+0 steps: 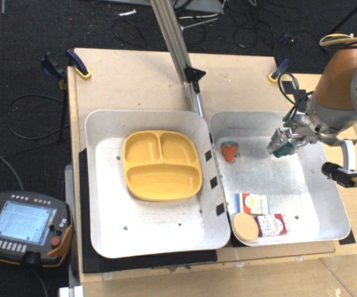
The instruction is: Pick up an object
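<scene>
My gripper point(281, 146) hovers above the right white plastic bin point(326, 193), finger state unclear, holding nothing visible; the red strawberry toy point(229, 150) lies unpicked nearby.

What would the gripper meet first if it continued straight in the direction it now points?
The gripper points down and slightly left into the right bin. It would probably meet the bin's bare floor first. The strawberry lies further left, likely off that line, though depth is unclear.

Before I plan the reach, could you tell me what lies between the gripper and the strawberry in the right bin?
In the camera view, only bare white bin floor lies between the gripper and the strawberry.
</scene>
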Controlling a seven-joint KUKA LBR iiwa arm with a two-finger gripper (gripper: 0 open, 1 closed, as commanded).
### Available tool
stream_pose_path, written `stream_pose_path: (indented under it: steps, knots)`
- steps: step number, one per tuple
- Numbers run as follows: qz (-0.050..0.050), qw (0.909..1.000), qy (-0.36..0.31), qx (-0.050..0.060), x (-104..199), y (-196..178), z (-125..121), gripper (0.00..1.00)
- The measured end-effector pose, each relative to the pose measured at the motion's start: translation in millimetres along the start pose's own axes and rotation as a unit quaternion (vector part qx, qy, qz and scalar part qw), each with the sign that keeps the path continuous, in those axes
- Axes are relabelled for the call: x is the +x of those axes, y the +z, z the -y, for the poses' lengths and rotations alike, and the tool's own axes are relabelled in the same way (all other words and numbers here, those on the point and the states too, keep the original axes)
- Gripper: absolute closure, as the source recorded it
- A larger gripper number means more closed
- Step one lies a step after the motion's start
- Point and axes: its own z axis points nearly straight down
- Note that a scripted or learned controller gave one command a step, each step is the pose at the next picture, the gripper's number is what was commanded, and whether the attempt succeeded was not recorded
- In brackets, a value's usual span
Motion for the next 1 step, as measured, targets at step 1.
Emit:
stream_pose_path:
  steps: [1]
  knots:
    - [0.000,1.0000,-0.002,-0.001,1.1,-50.3,-11.8,1.00]
